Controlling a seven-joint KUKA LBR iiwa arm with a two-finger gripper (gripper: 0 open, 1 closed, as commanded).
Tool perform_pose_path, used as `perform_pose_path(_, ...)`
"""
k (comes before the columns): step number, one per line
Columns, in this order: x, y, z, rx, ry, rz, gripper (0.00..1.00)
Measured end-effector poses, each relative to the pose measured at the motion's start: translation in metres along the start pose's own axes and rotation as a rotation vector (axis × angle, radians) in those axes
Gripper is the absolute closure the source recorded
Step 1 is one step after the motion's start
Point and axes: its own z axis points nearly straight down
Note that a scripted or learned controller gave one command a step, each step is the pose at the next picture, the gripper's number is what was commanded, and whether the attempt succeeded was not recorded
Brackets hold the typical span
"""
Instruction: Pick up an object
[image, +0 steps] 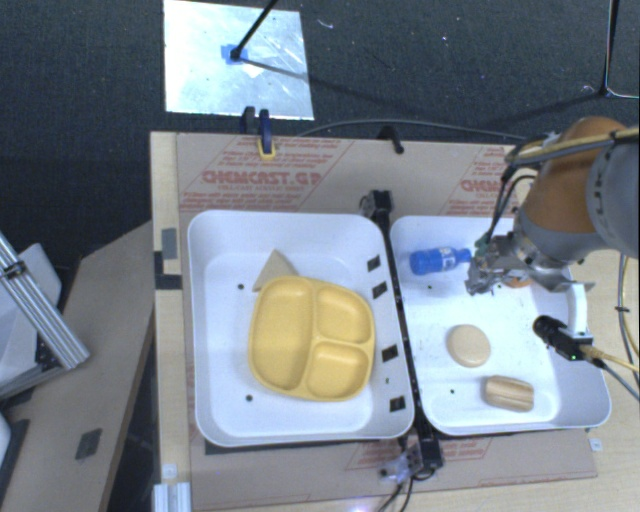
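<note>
Your right bin (590, 400): blue bottle (437, 261) lying at the far edge, just left of the fingers (484, 272); whether they are wide or narrow, you cannot tell. Round cookie (468, 345) and bread roll (508, 392) nearer.

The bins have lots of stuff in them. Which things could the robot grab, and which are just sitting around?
Could grab, by the hand in the right bin:
blue bottle
round tan piece
tan block

Just sitting in the left bin:
yellow divided plate
tan wedge
</note>
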Motion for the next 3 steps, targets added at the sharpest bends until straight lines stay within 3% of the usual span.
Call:
perform_pose_path(1,0.008,0.0,-0.06,-0.002,0.0,-0.005,1.0)
perform_pose_path(2,0.008,0.001,-0.09,0.0,0.0,-0.005,1.0)
perform_pose_path(3,0.058,0.007,-0.099,0.001,0.002,-0.009,1.0)
